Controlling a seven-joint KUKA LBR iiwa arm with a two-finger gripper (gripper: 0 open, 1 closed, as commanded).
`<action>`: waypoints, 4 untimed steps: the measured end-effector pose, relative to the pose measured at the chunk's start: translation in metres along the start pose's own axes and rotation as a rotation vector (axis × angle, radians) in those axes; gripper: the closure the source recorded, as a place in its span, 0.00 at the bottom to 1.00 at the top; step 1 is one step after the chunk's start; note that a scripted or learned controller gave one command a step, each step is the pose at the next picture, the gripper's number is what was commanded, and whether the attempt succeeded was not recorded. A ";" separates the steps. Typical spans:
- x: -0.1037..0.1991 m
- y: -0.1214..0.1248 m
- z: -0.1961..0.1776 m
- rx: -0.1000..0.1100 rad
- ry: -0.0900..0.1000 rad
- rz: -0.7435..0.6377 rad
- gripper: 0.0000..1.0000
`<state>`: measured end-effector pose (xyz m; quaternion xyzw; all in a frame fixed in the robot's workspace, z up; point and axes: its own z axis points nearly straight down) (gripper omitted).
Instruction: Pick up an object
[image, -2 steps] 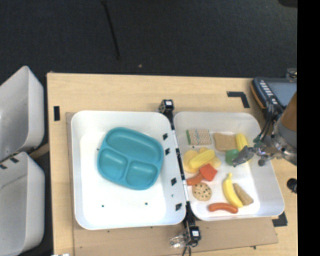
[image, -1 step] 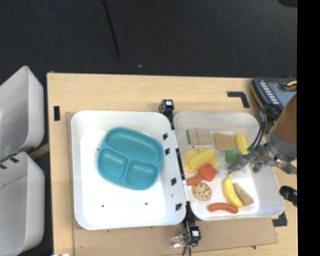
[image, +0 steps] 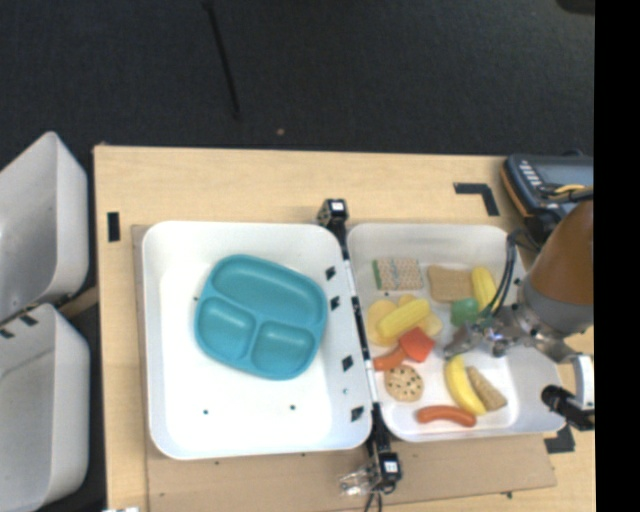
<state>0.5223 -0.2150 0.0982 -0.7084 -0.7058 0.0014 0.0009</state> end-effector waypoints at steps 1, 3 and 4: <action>-0.001 0.002 -0.014 -0.008 -0.002 0.006 1.00; -0.008 -0.002 -0.104 -0.009 -0.002 -0.006 1.00; -0.010 -0.001 -0.146 -0.010 -0.002 -0.006 1.00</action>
